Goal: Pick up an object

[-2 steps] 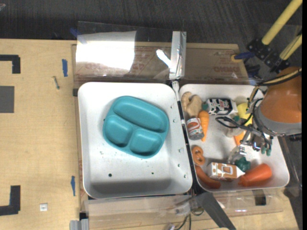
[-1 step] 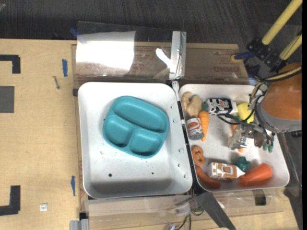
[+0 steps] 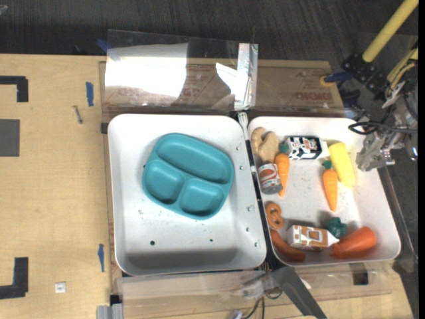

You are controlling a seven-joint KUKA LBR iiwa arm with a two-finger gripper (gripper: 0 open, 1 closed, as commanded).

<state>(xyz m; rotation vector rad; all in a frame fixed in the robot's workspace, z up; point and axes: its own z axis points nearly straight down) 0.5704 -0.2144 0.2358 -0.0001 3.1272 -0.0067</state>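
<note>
The gripper (image 3: 377, 153) hangs at the right bin's (image 3: 382, 198) right rim, near the far corner; whether it is spread or pressed together cannot be told. Just left of it in that bin lie a yellow corn (image 3: 341, 162) and an orange carrot (image 3: 329, 186). Farther left are a black-and-white carton (image 3: 303, 147), another carrot (image 3: 283, 172), a small can (image 3: 269, 177) and a tan ginger root (image 3: 265, 143). Along the near wall lie a pretzel (image 3: 273, 212), a small box (image 3: 309, 236) and a big carrot (image 3: 354, 242). The left bin (image 3: 133, 231) holds a teal divided tray (image 3: 188, 174).
</note>
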